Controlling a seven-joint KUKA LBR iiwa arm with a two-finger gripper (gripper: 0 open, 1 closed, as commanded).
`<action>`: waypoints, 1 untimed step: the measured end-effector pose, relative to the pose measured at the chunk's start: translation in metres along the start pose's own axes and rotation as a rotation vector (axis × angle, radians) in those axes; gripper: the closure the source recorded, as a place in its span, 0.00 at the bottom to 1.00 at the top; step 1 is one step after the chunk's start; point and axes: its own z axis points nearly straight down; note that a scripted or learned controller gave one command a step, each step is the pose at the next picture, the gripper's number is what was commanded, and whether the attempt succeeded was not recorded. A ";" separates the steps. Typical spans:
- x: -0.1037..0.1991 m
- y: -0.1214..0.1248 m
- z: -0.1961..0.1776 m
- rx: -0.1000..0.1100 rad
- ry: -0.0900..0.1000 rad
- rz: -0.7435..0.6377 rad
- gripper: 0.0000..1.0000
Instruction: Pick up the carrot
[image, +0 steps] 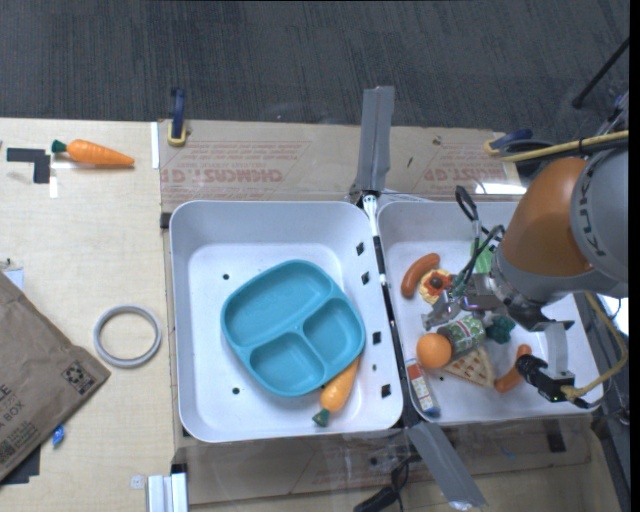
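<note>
Carrot (337, 391) lies low centre of frame in the left bin (190, 300), touching the blue plate's (290, 330) lower right edge, tip up-right. Best approach: cross the divider, come straight down, close across its narrow width, keep off the plate rim. Arm (560, 225) hangs over the right bin (440, 225) among the toy food; gripper (470, 300) state can't tell.

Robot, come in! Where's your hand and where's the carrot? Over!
Gripper low in right bin, among toy food. Carrot in left bin, leaning on blue tray. Divider wall between them.
</note>
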 end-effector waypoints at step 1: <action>0.005 -0.043 0.015 -0.001 0.000 -0.313 0.00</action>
